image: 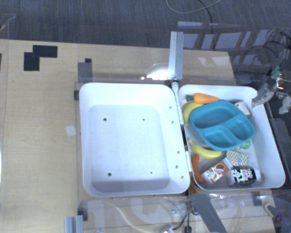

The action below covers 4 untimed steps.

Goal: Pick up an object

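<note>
The right bin (271,144) holds a pile of objects. A blue divided plate (222,124) lies on top, tilted over a yellow banana (206,151). An orange carrot (205,99) lies at the bin's far edge. Near the front are a patterned packet (237,157), a small orange-and-white carton (216,173) and a black-and-white carton (244,175). A red-orange piece (196,169) lies along the left wall. My gripper (274,97) hangs at the bin's far right corner, outside the pile and touching none of the objects.
The left bin (131,140) stands beside the right one, sharing a middle rim. A metal post (176,57) rises behind the bins. Cables and dark gear crowd the right edge of the bench (34,130).
</note>
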Each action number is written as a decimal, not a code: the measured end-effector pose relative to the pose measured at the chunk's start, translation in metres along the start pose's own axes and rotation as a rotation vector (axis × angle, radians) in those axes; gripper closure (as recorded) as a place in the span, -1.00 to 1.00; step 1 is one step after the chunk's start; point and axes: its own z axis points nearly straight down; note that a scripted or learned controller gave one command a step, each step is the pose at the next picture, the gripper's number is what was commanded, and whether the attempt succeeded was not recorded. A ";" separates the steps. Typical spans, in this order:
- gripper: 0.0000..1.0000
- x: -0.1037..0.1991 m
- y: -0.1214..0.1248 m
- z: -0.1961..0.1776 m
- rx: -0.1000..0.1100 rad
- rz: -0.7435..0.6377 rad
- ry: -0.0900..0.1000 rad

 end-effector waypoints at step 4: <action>1.00 -0.016 -0.056 0.040 0.000 -0.376 0.000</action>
